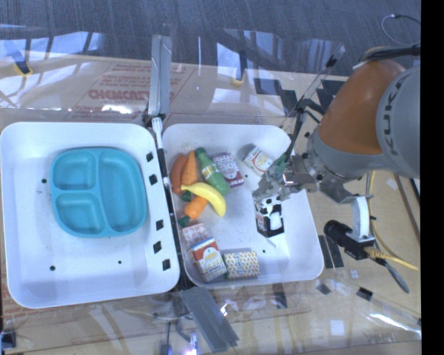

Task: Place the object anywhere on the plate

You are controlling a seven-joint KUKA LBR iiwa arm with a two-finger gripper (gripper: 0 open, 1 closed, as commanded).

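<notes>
A blue plate point(98, 191) with three compartments lies in the left white bin point(29, 272). In the right bin point(303, 257), my gripper point(271, 195) hangs at the right side, directly over a black-and-white carton point(270, 220). The carton stands upright just under the gripper's tip. Whether the carton rests on the bin floor or is lifted off it is unclear. The arm's orange band point(355, 113) is above and to the right.
The right bin also holds a yellow banana point(209, 197), carrots point(183, 170), a green bottle point(210, 168), a red-and-white box point(229, 170), a small box point(257, 159), a juice carton point(206, 252) and a patterned packet point(242, 263). A grey divider point(160, 80) stands between the bins.
</notes>
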